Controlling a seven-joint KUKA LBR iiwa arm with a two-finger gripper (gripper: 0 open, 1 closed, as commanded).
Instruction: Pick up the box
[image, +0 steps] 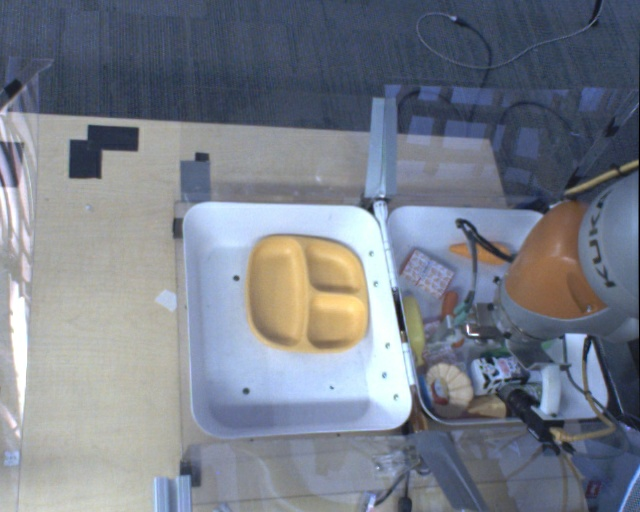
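Setting: pale wooden bench (110, 330), two white bins. Box (427, 271): small, checked-pattern, at ten o'clock in the right bin (440, 222), among clutter. Left bin (215, 400): yellow divided tray (306, 292). Step: approach, judged; box still lying free. Next: descend squarely over the box. Arm (560, 275): bent low over right bin, from three o'clock. Gripper: hidden; state cannot be told.

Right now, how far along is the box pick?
Nothing looks done yet: the small patterned pink-and-white box lies among the clutter in the right-hand shallow white bin. In hand: the grey arm with its orange band is low over that bin, apart from the box. Left: the grasp and the lift. The yellow compartment tray sits in the left bin.
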